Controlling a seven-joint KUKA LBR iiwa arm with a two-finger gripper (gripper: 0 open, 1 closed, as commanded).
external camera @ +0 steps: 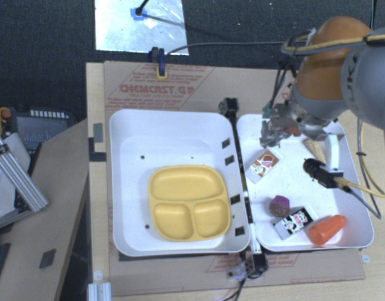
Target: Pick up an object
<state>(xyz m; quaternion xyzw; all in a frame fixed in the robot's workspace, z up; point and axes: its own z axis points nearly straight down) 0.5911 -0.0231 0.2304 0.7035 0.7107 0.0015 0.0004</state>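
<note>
**Red-and-white packet lying just beside the gripper**

A small flat rectangular packet (263,165), white with red and brown print, is lying tilted in the right shallow white plastic bin (355,221), close to that bin's left wall. The grey two-finger gripper (272,132) is hovering just beyond the packet, on its far side; whether it is wide or narrow cannot be told from this angle. On the near side of the packet, a small purple rounded lump (279,205) is sitting. A black-and-white cow-patterned box (293,222) and an orange carrot-shaped toy (326,229) are lying nearer still and further right. Left of the packet, a yellow three-compartment plastic plate (189,203) is resting in the left white bin (130,168).
</note>
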